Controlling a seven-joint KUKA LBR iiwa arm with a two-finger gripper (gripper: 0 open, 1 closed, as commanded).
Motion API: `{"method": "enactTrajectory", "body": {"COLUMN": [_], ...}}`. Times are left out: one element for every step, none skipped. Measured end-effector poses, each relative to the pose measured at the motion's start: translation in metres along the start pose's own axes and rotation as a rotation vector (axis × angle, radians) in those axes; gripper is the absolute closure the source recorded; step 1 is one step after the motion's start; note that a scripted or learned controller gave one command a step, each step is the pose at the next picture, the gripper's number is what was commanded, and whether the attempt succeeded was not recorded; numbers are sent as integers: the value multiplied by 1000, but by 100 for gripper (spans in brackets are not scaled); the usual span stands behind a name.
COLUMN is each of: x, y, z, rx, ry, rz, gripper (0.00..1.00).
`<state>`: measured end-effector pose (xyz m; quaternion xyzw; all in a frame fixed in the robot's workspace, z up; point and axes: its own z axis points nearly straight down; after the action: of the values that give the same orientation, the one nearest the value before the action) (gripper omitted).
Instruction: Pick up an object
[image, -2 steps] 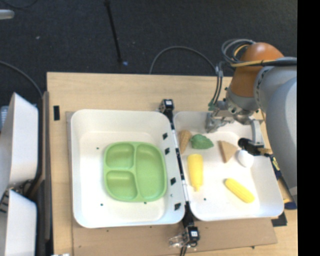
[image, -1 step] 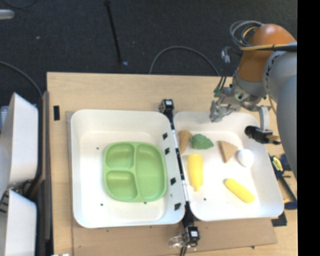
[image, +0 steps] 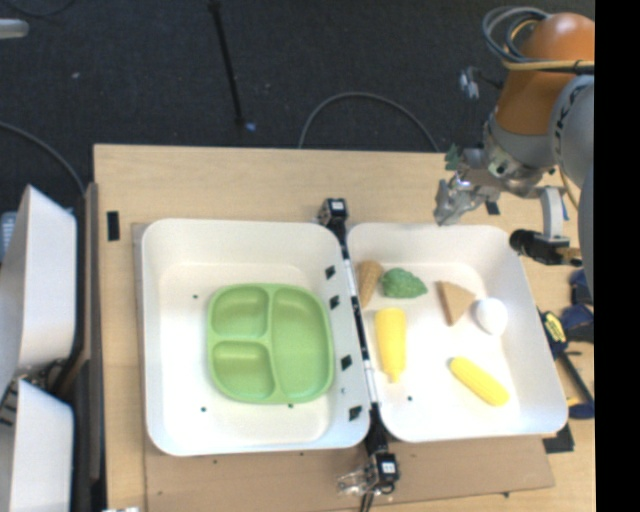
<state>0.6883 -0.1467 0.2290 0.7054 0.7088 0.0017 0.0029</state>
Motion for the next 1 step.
{"method": "enactTrajectory", "body": {"x": [56], "y": [-9], "z": [-13], "rx": [5], "ry": [2], "rz": [-1], "gripper": [100]}}
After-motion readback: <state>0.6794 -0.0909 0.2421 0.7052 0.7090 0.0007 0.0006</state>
